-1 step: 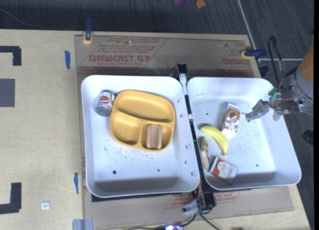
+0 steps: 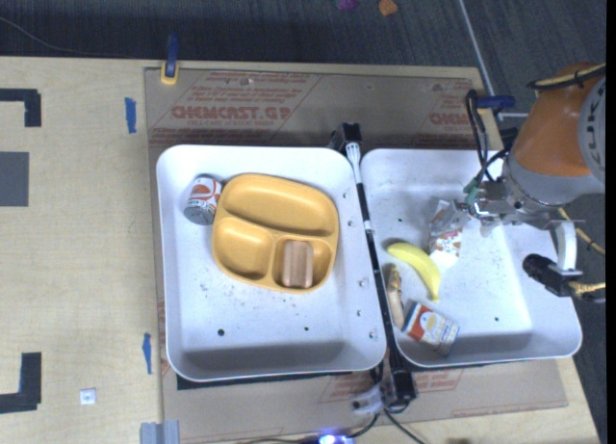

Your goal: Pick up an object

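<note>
In the right bin [image 2: 500,322] lie a yellow banana [image 2: 418,267], a crumpled silver and white packet [image 2: 445,234], a small red and white carton [image 2: 430,326] and a thin brown stick [image 2: 395,295] by the left wall. My gripper [image 2: 478,202] hangs over the bin's upper right part, just right of and above the packet. The packet's top corner is close to it; whether they touch is unclear. Nothing shows as held. The grey arm with its orange band [image 2: 551,132] reaches in from the right.
The left bin [image 2: 192,336] holds a yellow divided plate [image 2: 271,203] with a brown block [image 2: 295,264] in one compartment, and a small can [image 2: 200,198] beside the plate at upper left. A black divider [image 2: 364,230] runs between the bins. A black fitting [image 2: 545,274] juts over the right bin's right rim.
</note>
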Controlling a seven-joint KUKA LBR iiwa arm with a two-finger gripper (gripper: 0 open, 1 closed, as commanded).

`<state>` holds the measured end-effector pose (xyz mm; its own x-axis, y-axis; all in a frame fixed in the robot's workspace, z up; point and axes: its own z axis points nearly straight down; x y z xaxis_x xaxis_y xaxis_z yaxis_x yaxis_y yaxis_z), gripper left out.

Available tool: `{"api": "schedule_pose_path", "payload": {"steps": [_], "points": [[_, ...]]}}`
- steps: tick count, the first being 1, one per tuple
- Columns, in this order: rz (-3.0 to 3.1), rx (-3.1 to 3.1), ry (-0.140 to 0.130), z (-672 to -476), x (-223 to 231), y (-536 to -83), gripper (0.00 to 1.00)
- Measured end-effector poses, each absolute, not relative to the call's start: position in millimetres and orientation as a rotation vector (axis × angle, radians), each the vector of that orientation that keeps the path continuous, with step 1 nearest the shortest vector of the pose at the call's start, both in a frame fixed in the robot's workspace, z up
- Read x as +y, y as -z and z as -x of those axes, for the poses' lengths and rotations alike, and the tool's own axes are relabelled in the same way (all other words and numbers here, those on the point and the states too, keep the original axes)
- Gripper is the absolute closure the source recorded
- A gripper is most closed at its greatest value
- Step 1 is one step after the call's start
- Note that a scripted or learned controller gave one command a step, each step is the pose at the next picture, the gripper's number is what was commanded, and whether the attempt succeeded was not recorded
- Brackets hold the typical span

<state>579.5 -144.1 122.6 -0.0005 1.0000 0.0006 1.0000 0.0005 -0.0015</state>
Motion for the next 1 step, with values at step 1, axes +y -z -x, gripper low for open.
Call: {"api": "schedule_pose_path", "payload": {"steps": [1], "points": [[2.226,-2.225,0.004,-508.0,-118.9,-90.7,0.0]]}}
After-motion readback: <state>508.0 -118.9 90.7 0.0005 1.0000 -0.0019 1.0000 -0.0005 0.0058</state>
